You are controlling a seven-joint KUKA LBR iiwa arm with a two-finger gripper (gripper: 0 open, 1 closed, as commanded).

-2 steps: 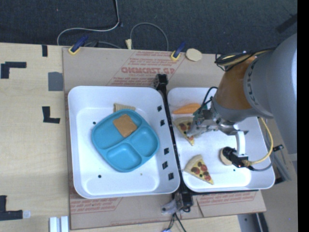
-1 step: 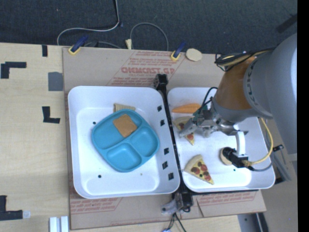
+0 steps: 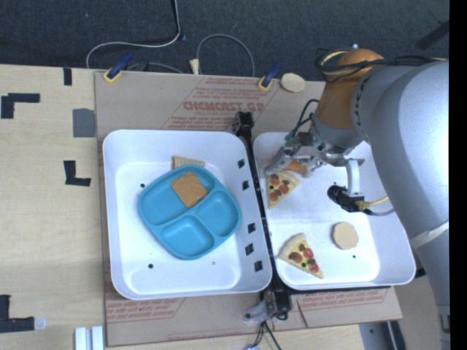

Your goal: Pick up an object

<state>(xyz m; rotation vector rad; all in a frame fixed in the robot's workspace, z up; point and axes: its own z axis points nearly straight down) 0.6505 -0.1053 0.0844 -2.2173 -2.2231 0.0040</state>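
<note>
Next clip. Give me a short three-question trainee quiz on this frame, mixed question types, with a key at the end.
1. True or false: the blue divided plate lies in the right bin.
2. How many pizza slices lie in the right bin? A) one B) two C) three
3. Fill in: the tan square cracker rests on the ______.

Key
1. False; it lies in the left bin.
2. B: one slice right below the gripper, another near the front wall, left of the round cookie.
3. Blue divided plate.
</note>
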